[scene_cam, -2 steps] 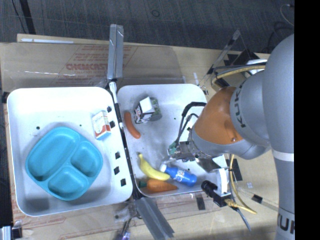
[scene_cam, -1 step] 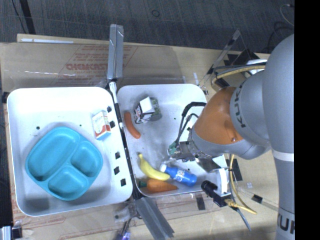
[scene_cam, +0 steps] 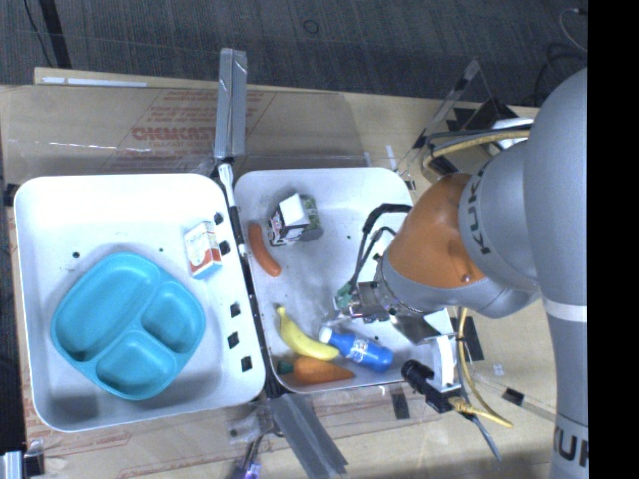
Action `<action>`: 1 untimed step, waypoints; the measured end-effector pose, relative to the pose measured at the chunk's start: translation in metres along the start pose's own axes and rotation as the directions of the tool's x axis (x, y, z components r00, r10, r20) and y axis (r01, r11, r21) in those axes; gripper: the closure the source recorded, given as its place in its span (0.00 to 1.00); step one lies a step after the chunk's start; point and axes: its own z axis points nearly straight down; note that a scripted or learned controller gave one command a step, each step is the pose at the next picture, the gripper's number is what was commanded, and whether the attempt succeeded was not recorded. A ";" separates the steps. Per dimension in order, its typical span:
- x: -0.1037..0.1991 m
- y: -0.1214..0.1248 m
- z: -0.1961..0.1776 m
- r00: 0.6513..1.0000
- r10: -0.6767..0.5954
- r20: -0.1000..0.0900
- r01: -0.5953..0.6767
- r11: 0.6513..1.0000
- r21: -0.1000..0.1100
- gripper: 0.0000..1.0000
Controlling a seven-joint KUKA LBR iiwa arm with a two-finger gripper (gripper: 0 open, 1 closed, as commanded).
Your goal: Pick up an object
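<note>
Blue plastic bottle [scene_cam: 361, 350] lies in the right bin [scene_cam: 329, 183], beside the banana [scene_cam: 303, 338]. Light, smooth, likely slippery: you should grip across its middle. Gripper [scene_cam: 351, 305] hovers above it; state unclear.

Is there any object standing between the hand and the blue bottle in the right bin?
Nothing visible does. The hand is low in the right bin, just above and left of the blue bottle, with bare bin floor between them. The banana and carrot lie beside the bottle, on its left.
</note>
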 end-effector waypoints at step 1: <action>0.000 0.000 0.000 1.000 0.000 0.000 0.000 1.000 0.000 0.00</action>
